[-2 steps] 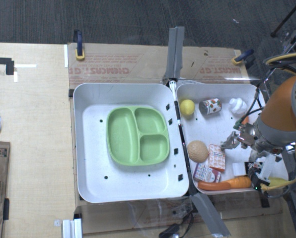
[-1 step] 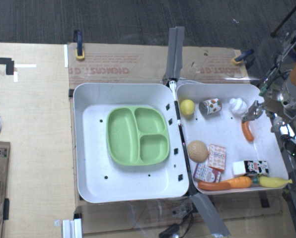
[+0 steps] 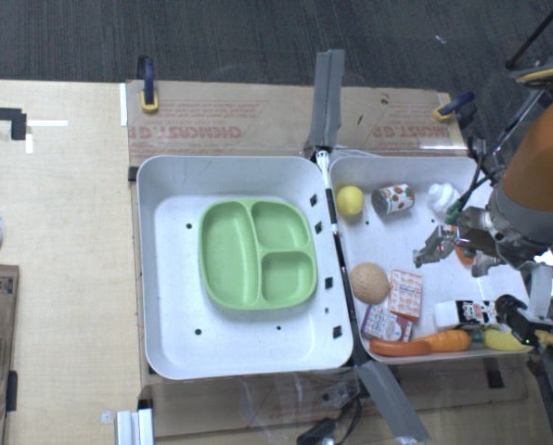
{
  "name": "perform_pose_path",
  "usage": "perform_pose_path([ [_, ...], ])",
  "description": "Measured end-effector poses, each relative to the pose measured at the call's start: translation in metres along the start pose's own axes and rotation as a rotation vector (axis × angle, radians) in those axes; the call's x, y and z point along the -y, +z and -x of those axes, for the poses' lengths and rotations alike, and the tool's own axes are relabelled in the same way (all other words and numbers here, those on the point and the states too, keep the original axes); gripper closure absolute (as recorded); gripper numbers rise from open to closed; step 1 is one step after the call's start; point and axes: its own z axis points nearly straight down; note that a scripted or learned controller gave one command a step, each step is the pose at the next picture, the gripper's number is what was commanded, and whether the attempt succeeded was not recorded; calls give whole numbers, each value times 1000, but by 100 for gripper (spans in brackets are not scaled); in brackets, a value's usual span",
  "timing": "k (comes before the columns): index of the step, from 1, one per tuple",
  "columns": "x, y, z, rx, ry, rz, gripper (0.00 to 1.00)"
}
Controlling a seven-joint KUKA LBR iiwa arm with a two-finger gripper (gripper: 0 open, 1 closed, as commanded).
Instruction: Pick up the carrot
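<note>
left bin held a green divided plate. right bin was cluttered: lemon and small printed can near the far wall, a brown egg-shaped item beside a red-and-white carton. carrot lay flat along the near wall, lengthwise, touching the cartons above it. gripper hovered over the bin's middle, well apart from the carrot; jaws looked slightly apart with nothing between them. judged the carrot light, rigid toy plastic, smooth and tapered, likely to slip. best hold looked to be across the thicker orange end, since the wall crowds one side
</note>
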Motion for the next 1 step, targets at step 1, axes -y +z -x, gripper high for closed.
perform_pose_path([
  [1,-32,47,29,0,-65,0,0],
])
